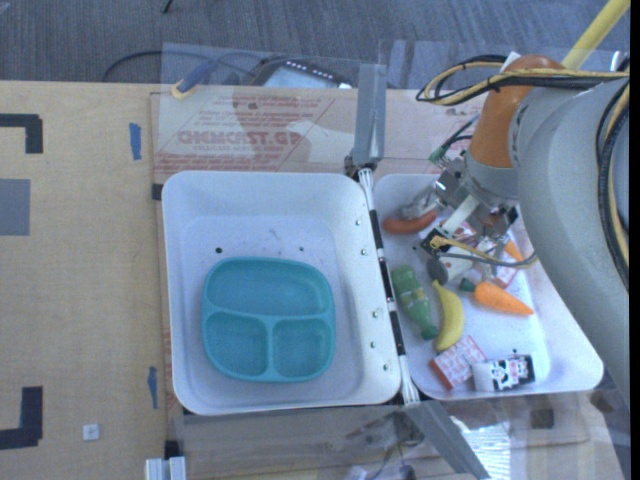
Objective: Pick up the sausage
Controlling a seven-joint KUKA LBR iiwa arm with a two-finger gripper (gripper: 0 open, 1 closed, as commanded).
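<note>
Reaching in from the right, the grey arm (575,178) slants down over the right bin (565,348), with its orange band (498,133) above the bin's far edge; the gripper (428,208) sits low in the far left corner of that bin, right beside the sausage (403,225); whether the gripper is spread or pressed together I cannot tell, as the wrist hardware crowds its tip, and I cannot tell either whether it touches the sausage; the sausage is a short reddish-orange link lying flat on the bin floor, crosswise, close to the wall where the two bins meet, its right end running in under the gripper

Lower in the view, along that same wall, a green bottle (414,303) lies on its side; just right of it lies a banana (451,316), curved, its length running toward the near edge; a carrot (503,299) lies right of the banana, a little apart, its narrow end pointing right; at the near end of the bin a red and white carton (457,361) lies just below the banana's lower tip, and a small black and white box (512,370) lies beside the carton on its right

The left bin (250,218) holds a teal plate (268,318) with three compartments, set toward the near side; behind this bin a cardboard sheet (250,133) with red print lies on the bench (80,268), a pale wooden surface marked with strips of blue tape (135,140)
</note>
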